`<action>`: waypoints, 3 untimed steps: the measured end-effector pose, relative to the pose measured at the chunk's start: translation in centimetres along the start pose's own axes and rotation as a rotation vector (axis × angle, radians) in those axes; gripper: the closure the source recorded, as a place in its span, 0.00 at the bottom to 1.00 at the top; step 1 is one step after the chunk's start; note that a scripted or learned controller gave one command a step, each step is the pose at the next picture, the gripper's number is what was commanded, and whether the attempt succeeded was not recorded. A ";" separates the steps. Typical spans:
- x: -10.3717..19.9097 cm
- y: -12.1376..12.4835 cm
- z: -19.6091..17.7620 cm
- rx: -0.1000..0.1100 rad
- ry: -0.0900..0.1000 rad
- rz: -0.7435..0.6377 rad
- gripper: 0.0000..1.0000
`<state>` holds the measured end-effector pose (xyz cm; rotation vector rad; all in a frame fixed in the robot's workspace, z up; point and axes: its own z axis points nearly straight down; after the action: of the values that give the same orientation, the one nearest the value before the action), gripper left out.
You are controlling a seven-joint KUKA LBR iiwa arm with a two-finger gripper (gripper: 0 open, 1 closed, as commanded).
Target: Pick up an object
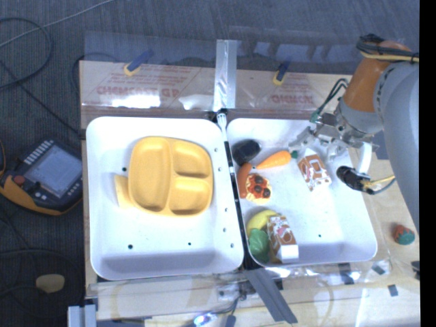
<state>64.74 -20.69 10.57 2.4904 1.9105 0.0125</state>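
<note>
My gripper (317, 146) hangs over the back right part of the right bin (354, 247), its fingers open with nothing between them. Just in front of it a small red and white carton (313, 170) lies on the bin floor, apart from the fingertips. An orange carrot (274, 159) lies to the left of the gripper, beside a black rounded object (245, 149). Further left front sits a round orange piece with dark spots (255, 187).
A yellow banana (261, 219), a green object (257, 241) and a second red and white carton (281, 236) are bunched at the right bin's front left. The left bin (102, 251) holds a yellow divided plate (170, 174). A small red and green object (403, 234) lies on the bench to the right.
</note>
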 end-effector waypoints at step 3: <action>2.5 -3.4 1.3 -0.011 -0.009 -0.058 0.00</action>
<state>62.10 -17.42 9.21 2.4230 1.9724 0.0116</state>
